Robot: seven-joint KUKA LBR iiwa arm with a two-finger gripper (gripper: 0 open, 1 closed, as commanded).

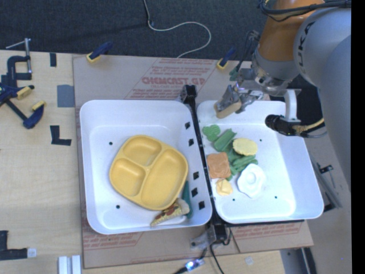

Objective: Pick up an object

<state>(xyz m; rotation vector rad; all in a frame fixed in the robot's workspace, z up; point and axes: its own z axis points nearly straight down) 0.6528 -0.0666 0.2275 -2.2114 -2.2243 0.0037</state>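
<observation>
Over the right bin's far rim: my gripper (pixel 228 104) hangs here, at about 11 o'clock of the right bin (pixel 296 201).
Jaws: clamped on a tan block (pixel 223 109), which shows between my fingers, lifted clear of the bin floor.
Feel of it, as I judge: light, stiff, likely wood or hard foam; smooth sides, so it could slip if tilted.
Best hold: across its short width, near the middle.
Below me: green leaf pieces (pixel 223 140), a yellow slice (pixel 245 147), an orange square (pixel 218 165) and a fried egg (pixel 251 181), clustered toward the bin's 9 o'clock side.
Left bin (pixel 91 124): a yellow divided plate (pixel 149 170), with a pizza slice (pixel 169 214) at its 5 o'clock.
</observation>
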